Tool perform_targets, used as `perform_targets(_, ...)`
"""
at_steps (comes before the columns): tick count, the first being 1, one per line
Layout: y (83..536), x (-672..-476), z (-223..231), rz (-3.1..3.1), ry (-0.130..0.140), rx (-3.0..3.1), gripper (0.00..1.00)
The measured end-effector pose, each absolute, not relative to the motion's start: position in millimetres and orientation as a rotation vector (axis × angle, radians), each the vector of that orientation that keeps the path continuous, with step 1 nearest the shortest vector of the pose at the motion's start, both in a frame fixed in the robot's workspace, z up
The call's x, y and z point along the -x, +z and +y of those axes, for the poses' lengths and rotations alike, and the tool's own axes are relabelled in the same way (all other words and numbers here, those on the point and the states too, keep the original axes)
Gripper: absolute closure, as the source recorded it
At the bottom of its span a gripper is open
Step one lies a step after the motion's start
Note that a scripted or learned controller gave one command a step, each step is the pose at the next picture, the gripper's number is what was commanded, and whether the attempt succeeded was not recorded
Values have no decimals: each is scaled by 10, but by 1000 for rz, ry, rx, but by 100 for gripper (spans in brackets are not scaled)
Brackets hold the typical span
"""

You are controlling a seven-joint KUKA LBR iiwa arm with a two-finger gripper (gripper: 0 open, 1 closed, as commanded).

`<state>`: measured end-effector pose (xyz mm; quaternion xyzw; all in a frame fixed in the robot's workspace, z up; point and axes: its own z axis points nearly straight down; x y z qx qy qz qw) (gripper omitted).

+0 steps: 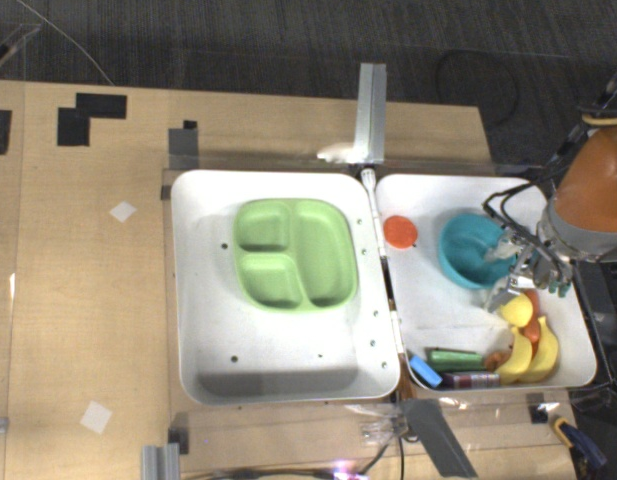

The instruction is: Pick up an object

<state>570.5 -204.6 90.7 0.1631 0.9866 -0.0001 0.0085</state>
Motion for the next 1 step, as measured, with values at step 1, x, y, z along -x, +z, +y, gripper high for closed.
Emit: perform_targets(1, 1099, -5790, -1959, 3068, 14, -487, 100)
